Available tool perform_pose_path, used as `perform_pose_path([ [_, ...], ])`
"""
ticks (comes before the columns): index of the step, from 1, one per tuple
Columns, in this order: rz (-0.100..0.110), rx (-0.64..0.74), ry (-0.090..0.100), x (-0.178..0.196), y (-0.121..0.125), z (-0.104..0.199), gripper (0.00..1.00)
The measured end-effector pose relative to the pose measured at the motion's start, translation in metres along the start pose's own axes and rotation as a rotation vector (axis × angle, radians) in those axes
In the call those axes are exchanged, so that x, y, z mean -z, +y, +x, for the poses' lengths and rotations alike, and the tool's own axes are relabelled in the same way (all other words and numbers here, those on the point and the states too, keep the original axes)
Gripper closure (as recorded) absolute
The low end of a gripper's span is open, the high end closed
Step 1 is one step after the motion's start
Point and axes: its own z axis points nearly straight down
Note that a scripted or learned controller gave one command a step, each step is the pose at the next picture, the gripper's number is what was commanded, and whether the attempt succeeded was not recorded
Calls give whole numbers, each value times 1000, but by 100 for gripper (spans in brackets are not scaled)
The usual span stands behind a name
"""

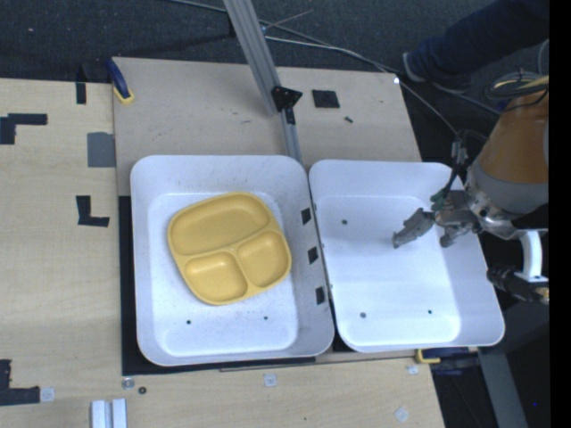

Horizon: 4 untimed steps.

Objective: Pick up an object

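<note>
Over the shallow white right-hand bin your gripper hangs spread wide, holding nothing; the yellow three-compartment plastic plate lies in the left bin.

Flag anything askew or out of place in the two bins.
The yellow divided plate lies turned at an angle to the left bin's walls, not squared up. The claw is over the right bin, away from it.
</note>
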Motion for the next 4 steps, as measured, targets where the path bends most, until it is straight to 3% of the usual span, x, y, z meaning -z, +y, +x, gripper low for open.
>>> perform_pose_path([
  [2, -2, 0, -1, -93, -2, 7, 0],
  [3, 0, 3, 0, -83, -2, 9, 100],
  [4, -11, 1, -2, -23, -3, 9, 100],
])
